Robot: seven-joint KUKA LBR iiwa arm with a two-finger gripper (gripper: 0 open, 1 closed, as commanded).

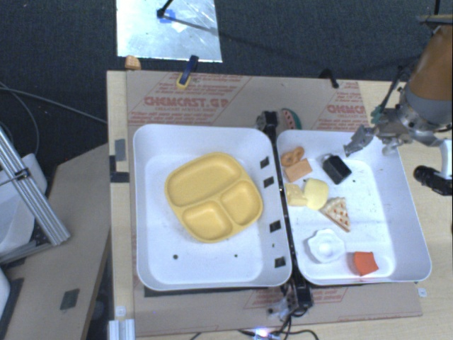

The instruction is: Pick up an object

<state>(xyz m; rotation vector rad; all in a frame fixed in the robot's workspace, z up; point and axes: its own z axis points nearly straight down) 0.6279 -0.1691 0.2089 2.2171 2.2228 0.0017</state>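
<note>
Over the far right corner of the right bin [407,211] hangs the gripper [359,144], reaching in from the right on the grey arm [425,112] with its orange band. Its jaws stand somewhat parted, with nothing seen between them.

The nearest candidate is the small black block [337,168], lying on the bin floor just beside the jaws, a little nearer and to their left. Its long axis runs on a slant, from far-left to near-right, so I judge the jaws would need to close across its short width rather than along its length.

Other things lie farther off, all to the left and nearer: an orange curled piece [292,154] and a tan block [299,170] touching or almost touching each other by the bin's left wall, a pale yellow lump [316,191], a wedge like a pizza slice [337,214], a white fried-egg shape [325,246] and an orange-red block [364,263] at the near edge.

The left bin [152,261] holds a yellow divided plate [212,197], well apart from the arm. Both bins sit on the table [212,98].

The black block looks the likeliest target: a short move down and slightly left would reach it. Its closeness to the far wall might crowd one finger.
</note>
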